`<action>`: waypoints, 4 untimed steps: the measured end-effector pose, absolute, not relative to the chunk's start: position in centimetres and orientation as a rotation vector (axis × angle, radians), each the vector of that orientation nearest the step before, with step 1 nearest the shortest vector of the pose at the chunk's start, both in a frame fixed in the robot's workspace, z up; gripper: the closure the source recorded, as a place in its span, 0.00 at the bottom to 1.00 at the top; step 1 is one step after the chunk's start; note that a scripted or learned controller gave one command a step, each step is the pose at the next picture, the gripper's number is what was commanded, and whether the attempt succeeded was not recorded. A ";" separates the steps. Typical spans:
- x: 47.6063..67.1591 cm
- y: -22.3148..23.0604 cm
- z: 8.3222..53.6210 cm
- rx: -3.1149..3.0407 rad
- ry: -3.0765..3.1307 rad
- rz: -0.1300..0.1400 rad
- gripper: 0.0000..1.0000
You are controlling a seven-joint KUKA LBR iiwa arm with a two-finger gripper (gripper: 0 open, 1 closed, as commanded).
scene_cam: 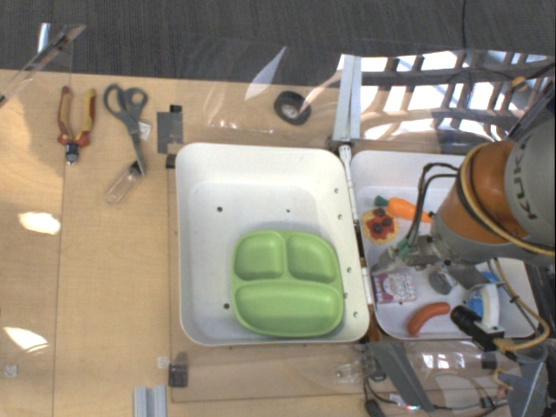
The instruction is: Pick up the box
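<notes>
Right now the claw hangs low in the right bin, just on the far side of the box. The box lies flat close to that bin's left wall, toward the near edge. From this slant you cannot tell whether the claw is wide or narrow, and nothing shows between its tips.

Your main risk is the box itself. It seems thin and flat, though the view is too coarse to be sure, so a descent may only press it into the floor or skid it against the wall. That wall leaves little room on the left, and the claw could strike the rim.

Watch the neighbours too. A sausage lies just right of the box on the near side, and a carrot and a red-and-yellow piece sit beyond it. An approach slightly off line could nudge or grab one of these instead. The green plate in the left bin is well apart.
</notes>
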State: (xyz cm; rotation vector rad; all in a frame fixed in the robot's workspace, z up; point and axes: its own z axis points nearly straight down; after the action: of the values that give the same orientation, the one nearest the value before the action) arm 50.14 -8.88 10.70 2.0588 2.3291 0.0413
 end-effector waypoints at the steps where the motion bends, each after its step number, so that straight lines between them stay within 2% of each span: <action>1: 49.7 -9.0 9.5 2.125 2.283 0.034 0.00; 2: 49.5 -8.9 9.4 2.251 2.167 0.031 0.00; 3: 49.9 -8.9 10.5 2.239 2.164 0.037 1.00; 4: 49.9 -8.9 10.5 2.240 2.164 0.036 0.00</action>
State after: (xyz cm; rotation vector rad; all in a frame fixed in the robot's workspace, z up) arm 49.87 -8.92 10.49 2.2395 2.1640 0.0364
